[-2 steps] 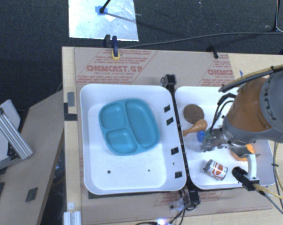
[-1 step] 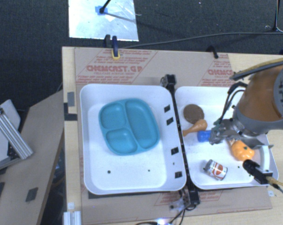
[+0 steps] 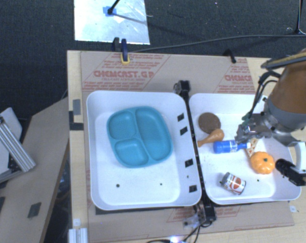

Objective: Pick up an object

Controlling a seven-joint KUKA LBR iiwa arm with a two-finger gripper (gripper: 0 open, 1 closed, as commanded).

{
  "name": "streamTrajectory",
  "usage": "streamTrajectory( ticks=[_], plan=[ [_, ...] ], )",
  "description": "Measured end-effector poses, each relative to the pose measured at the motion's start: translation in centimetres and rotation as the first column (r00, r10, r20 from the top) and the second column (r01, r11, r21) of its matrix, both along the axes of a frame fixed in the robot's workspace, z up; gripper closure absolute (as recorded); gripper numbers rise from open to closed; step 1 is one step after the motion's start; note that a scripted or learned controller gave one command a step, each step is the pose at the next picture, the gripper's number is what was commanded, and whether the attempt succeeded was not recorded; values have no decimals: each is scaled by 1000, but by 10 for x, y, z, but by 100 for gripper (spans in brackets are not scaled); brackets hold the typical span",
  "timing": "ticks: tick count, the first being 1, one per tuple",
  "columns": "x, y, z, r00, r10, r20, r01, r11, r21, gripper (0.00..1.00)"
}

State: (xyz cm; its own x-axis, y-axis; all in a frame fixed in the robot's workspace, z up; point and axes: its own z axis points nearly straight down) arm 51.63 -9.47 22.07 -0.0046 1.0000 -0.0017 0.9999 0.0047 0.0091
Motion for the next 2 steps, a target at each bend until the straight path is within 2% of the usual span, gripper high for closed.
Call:
streamTrajectory(
  ticks=[1, 2],
  plan=[
    [1, 0, 0, 1000, -1, -6, 1, 1000, 1, 100],
    [31, 56, -1, 1000, 6, -6, -6, 1000, 4, 100]
  ],
)
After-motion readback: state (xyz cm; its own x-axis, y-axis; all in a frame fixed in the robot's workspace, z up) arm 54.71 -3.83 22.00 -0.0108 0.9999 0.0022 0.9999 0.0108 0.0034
